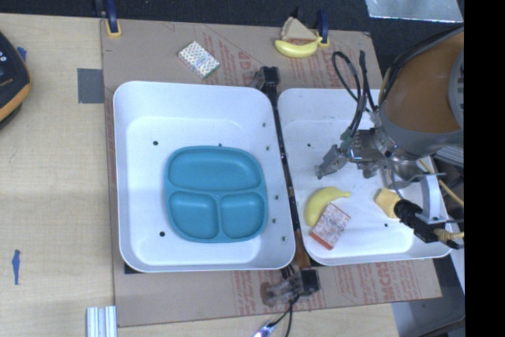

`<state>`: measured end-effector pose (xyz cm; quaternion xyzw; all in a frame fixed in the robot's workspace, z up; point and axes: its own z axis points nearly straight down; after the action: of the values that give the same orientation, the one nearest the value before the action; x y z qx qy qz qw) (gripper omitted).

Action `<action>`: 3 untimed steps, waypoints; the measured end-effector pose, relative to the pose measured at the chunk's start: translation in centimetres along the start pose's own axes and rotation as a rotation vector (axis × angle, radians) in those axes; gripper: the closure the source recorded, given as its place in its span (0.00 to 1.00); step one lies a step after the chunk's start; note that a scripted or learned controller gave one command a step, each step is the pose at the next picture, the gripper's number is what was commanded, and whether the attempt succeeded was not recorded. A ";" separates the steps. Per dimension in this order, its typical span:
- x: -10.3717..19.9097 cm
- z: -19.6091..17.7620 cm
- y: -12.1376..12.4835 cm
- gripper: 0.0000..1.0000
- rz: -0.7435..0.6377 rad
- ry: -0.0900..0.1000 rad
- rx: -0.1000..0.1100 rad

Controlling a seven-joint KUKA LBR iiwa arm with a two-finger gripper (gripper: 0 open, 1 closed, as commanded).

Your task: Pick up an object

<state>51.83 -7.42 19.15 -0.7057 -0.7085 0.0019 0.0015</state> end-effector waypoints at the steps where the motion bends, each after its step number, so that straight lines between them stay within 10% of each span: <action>1: 1.1 0.0 -3.5 0.00 0.000 0.000 0.000; 3: -1.8 10.0 0.5 0.00 -0.001 0.001 0.001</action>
<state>52.33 -9.20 9.13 -0.7054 -0.7088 0.0018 0.0022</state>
